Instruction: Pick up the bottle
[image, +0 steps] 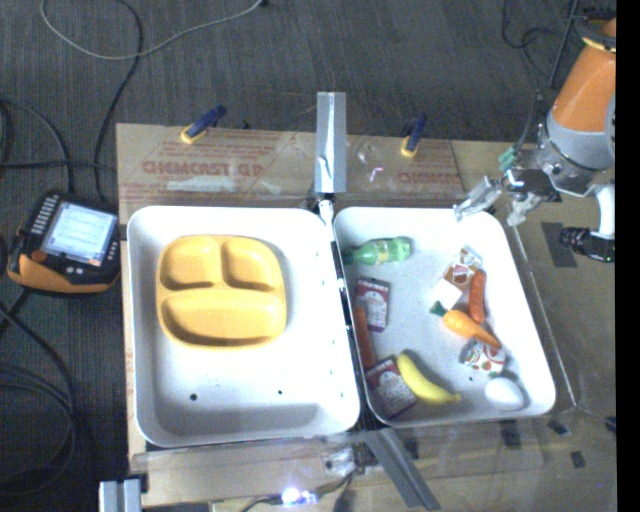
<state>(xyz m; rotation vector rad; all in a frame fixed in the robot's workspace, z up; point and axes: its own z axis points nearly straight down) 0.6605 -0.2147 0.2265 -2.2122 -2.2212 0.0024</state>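
Overhead, the gripper (492, 203) hovers above the right bin's (530, 300) far-right corner, fingers spread and seemingly holding nothing. Well apart, the green bottle (378, 251) lies on its side near that bin's far-left corner.

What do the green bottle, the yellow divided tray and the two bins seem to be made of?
Green bottle: likely plastic, slightly translucent with a soft sheen.
Yellow divided tray: moulded plastic by its rounded compartments, smooth and matte.
Bins: white, smooth, probably plastic; the view leaves it open.
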